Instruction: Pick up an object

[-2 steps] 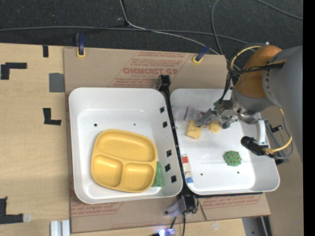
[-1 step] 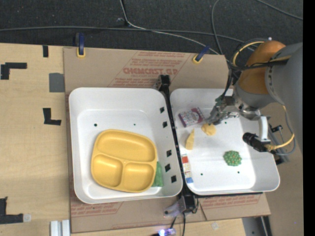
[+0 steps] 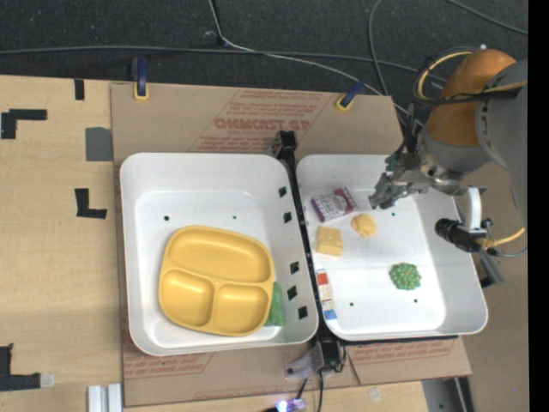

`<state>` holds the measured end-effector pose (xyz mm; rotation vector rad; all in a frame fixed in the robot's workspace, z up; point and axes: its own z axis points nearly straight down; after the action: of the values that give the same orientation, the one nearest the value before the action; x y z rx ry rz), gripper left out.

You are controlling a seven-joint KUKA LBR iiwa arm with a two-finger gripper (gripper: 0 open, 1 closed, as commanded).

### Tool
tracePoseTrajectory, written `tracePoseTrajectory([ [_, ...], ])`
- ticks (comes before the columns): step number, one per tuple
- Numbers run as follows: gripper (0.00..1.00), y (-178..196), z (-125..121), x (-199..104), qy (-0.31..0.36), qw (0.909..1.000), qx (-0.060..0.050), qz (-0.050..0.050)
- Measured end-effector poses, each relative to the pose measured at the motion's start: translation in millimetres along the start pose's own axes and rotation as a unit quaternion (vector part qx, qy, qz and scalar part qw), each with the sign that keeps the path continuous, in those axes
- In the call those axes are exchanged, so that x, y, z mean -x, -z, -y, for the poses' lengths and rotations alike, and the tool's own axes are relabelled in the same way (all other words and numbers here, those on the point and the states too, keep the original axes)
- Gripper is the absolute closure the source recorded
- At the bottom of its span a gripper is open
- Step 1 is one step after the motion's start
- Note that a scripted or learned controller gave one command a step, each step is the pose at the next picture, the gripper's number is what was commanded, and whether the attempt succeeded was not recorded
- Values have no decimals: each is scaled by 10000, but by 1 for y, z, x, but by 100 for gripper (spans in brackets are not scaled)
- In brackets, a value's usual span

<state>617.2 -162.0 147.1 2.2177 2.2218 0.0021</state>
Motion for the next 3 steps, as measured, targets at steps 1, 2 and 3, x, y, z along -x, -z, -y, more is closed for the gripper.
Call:
tracePoseTrajectory([
  [1, 100, 56, -5, 9, -2, 10000, 12, 5],
  [2, 100, 76, -5, 9, -3, 10000, -5, -2],
  [3, 100, 66, 3, -42, 15, 10000, -25, -9],
])
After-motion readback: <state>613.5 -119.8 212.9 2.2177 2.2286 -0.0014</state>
